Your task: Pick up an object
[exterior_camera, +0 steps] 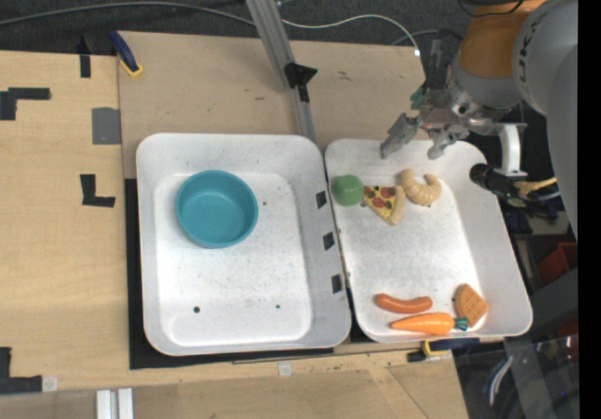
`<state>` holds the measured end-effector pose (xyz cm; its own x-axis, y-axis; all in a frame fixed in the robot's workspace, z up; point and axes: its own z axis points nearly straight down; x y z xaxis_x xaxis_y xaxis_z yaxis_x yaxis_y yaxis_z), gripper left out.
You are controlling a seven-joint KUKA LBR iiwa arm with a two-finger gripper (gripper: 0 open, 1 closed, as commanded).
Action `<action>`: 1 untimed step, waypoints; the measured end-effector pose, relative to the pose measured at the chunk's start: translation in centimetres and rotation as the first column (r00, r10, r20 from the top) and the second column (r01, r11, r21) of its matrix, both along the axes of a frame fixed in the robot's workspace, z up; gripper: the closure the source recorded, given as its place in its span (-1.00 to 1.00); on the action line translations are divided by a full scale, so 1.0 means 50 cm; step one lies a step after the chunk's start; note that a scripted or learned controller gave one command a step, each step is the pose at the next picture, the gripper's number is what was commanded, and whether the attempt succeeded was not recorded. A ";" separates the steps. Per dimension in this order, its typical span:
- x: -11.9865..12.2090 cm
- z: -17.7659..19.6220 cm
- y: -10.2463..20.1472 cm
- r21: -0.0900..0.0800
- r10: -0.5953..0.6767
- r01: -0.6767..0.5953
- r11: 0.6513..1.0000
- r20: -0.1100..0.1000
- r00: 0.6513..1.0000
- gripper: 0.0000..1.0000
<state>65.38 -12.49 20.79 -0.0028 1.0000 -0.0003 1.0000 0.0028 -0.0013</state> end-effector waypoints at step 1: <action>0.000 0.000 0.000 0.000 0.000 0.000 1.000 0.000 1.000 -1.00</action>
<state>65.37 -12.51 20.79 -0.0026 1.0000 -0.0007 1.0000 0.0026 -0.0018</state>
